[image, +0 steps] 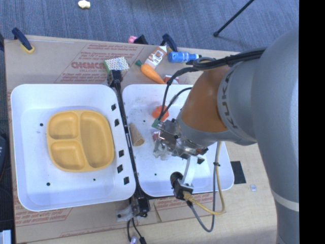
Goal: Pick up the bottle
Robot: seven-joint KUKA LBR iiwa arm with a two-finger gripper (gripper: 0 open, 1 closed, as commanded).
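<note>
A small white bottle (155,57) with an orange label lies on the cardboard behind the right bin, beside a blue bottle-like object (181,57). My gripper (162,145) is down low inside the right bin (223,179), near its middle, far from both of them. The grey wrist and orange band cover much of the bin floor around and under the gripper. I cannot tell whether anything is held.
In the right bin, a brown cone (136,134) lies by the left wall and a red-orange item (160,111) sits just behind the gripper. An orange carrot (151,73) rests on the cardboard. The left bin (25,187) holds a yellow divided plate (80,139).
</note>
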